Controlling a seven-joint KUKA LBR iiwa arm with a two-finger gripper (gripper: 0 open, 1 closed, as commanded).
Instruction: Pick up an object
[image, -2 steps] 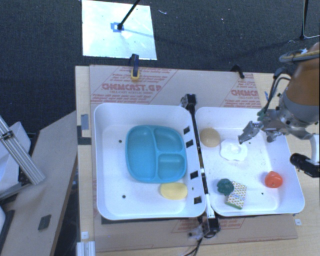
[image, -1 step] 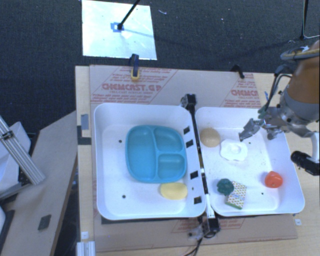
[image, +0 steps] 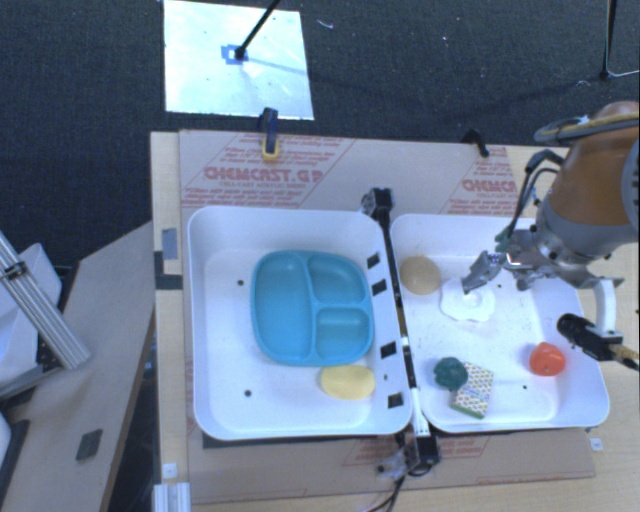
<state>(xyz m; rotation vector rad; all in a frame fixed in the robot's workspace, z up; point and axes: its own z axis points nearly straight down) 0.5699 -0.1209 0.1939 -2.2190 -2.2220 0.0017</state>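
The right bin (image: 580, 405) holds a tan round piece (image: 420, 274), a white flat piece (image: 468, 302), a dark green lump (image: 450, 372), a patterned block (image: 472, 390) and an orange-red piece (image: 546, 358). My gripper (image: 483, 272) hangs just above the white piece's upper edge, reaching in from the right on the grey and orange arm (image: 590, 200). Nothing shows between its fingers. The left bin (image: 215, 330) holds a blue divided tray (image: 310, 306) and a yellow piece (image: 347, 381) below it.
A black ridge (image: 392, 300) divides the two bins. A black part of the arm (image: 592, 338) sticks out over the right bin near the orange-red piece. Cardboard (image: 300, 170) lies under the bins, with a yellow clamp (image: 270, 140) at its far edge.
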